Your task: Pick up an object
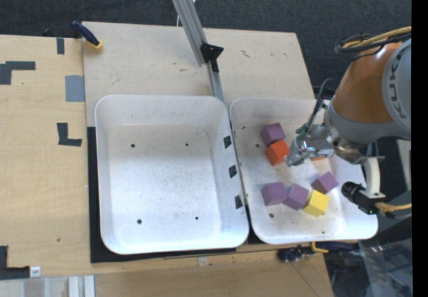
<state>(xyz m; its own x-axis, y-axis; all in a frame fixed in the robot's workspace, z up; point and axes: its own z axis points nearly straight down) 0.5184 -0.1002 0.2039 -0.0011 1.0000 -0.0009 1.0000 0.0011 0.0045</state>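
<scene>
Six blocks lie in the right bin (267, 235): an orange block (277, 152) beside a purple block (272, 133), three more purple ones and a yellow block (317, 203) nearer the front wall. Just right of the orange block hangs the gripper (299, 153), whose opening I cannot tell. Beside it sits the left bin (107, 115).

The bulky rounded robot arm (374, 98) wears a glossy orange band above a grey shell that carries dark lettering at the frame's edge. Thin yellow and black cables (364, 39) loop over its top. Below sits a small silvery metal gripper (302, 148), with a black connector (358, 196) nearby.
</scene>
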